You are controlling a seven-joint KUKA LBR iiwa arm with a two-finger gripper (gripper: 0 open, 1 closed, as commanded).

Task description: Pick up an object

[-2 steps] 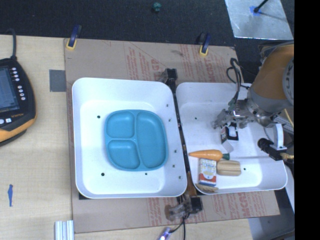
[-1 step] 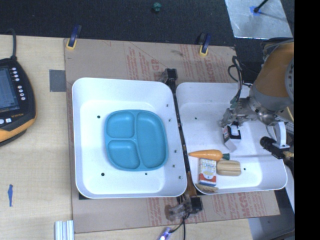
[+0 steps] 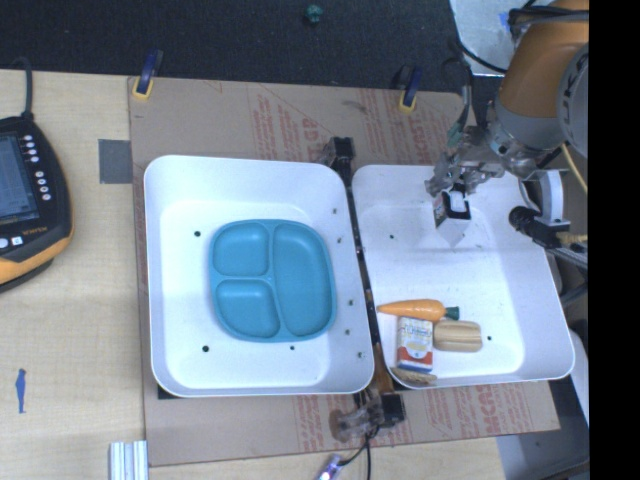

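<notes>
My gripper [image 3: 455,206] hangs over the far part of the right bin [image 3: 500,258], with the arm reaching in from the upper right. Its dark fingertips point down and nothing shows between them. Near the bin's front edge lie an orange carrot [image 3: 412,309], a small red and white box [image 3: 415,346] and a tan wooden block [image 3: 458,337], all well in front of the gripper.
The left bin [image 3: 180,198] holds a blue divided plate [image 3: 271,278]. A teach pendant [image 3: 28,198] sits at the left of the bench. Clamps [image 3: 147,73] hold the cardboard sheet at the back.
</notes>
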